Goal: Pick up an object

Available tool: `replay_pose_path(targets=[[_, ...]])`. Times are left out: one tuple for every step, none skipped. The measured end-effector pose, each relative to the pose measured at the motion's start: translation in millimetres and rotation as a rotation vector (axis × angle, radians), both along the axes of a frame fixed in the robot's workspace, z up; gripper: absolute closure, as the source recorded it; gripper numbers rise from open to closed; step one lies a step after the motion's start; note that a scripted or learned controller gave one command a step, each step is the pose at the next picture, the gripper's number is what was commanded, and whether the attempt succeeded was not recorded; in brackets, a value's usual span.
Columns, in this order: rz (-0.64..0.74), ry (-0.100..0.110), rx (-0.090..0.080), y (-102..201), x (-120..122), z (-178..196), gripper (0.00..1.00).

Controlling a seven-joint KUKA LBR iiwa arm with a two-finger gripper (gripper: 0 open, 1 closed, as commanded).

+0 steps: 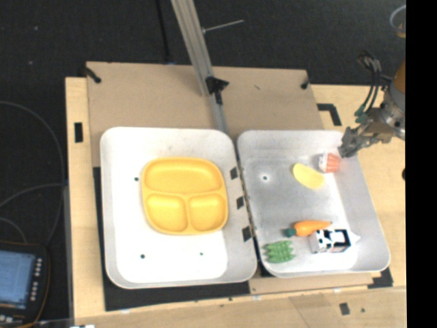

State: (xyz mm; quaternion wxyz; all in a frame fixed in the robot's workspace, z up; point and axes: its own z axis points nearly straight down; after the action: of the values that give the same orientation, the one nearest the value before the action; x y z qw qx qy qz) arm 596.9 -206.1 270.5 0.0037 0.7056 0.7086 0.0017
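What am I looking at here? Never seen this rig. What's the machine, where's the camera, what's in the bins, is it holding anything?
One fixed camera looks down at a slant on a bench with two shallow white bins. The machine is a robot arm reaching in from the right; its pincer hovers at the upper right rim of the right bin, beside a small red and white object. I see nothing between its fingers.

The left bin holds a yellow divided plate. The right bin also holds a yellow banana-like piece, a toy carrot, a black and white box and a green toy.
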Motion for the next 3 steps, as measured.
replay_pose_path(targets=[[0.003,0.005,0.003,50,-11,8,1.0],[0.003,0.005,0.004,107,-26,11,1.0],[0.001,0.007,0.003,152,-36,-5,1.0]])
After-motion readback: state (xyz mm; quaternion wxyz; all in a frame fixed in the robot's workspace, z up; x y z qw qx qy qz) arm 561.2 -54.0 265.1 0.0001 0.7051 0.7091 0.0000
